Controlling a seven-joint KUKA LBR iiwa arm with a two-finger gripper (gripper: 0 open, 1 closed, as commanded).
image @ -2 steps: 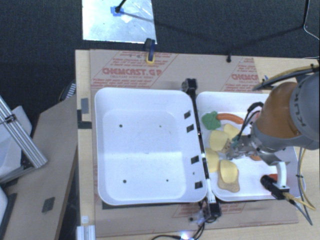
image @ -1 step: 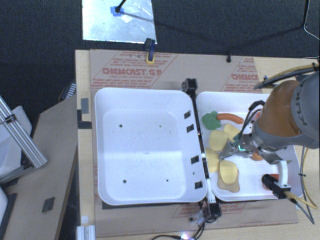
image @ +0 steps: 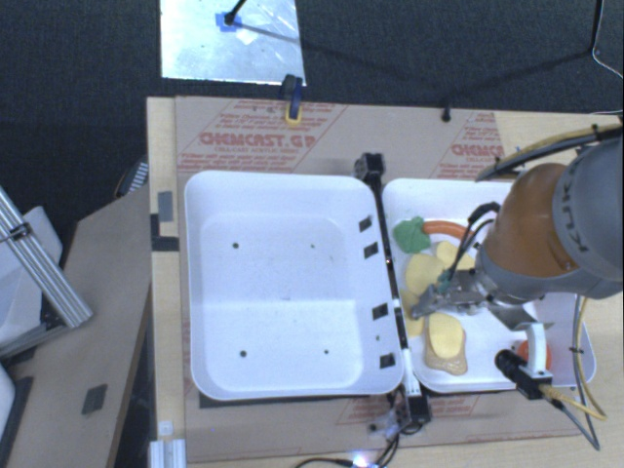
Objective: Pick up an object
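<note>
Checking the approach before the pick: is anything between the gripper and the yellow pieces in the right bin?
Nothing visible does. The gripper hangs directly among the yellow pieces in the right bin, beside the green item.
</note>
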